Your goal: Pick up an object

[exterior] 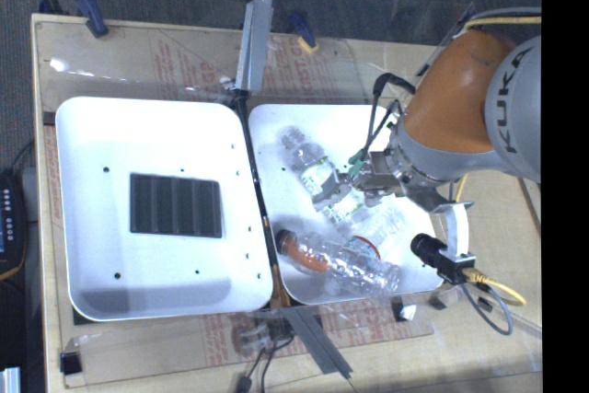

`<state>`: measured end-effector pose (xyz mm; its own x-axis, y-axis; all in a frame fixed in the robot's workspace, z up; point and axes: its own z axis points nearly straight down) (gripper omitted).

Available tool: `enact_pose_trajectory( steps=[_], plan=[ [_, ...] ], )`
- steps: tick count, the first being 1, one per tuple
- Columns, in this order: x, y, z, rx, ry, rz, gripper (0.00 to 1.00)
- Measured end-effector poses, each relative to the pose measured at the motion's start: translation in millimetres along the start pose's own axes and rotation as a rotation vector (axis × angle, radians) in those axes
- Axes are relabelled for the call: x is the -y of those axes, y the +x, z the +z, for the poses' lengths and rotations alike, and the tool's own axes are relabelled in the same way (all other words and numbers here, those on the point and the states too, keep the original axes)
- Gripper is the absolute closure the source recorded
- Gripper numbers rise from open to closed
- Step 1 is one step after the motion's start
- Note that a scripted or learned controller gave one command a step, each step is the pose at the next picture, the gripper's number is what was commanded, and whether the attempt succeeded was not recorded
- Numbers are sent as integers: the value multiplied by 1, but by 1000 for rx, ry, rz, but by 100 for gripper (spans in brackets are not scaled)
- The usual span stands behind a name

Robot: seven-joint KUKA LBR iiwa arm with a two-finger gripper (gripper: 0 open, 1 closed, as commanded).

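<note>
In the right bin, near its middle, a clear plastic bottle with a green-and-white label lies tilted, its cap end toward the far left corner of that bin. Just beside its lower end sits the tool, low over the clutter; whether it is wide or narrow I cannot tell, since the wrist and crumpled plastic hide its tips. Along the near edge of the same bin lies a second clear bottle with an orange end, stretched from the near left corner toward the right, with another crumpled clear bottle between it and the arm. The left bin carries a dark ribbed panel at its centre. Both bins rest on the surface.

The step in hand looks like the descent onto the labelled bottle. The next move likely calls for closing squarely across its body, since slick, rounded plastic may well slip sideways, then lifting straight up.
</note>
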<state>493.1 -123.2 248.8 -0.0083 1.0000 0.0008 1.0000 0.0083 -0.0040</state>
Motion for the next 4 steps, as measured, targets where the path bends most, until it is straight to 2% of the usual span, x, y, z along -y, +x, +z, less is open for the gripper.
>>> enact_pose_trajectory(
  steps=[1,2,3,4],
  plan=[
    [-53,-34,41,1,0,106,0],
    [-68,-85,150,1,0,52,0],
    [-107,-75,155,1,-5,-72,0],
    [-67,-70,157,0,-1,-137,0]
  ],
)
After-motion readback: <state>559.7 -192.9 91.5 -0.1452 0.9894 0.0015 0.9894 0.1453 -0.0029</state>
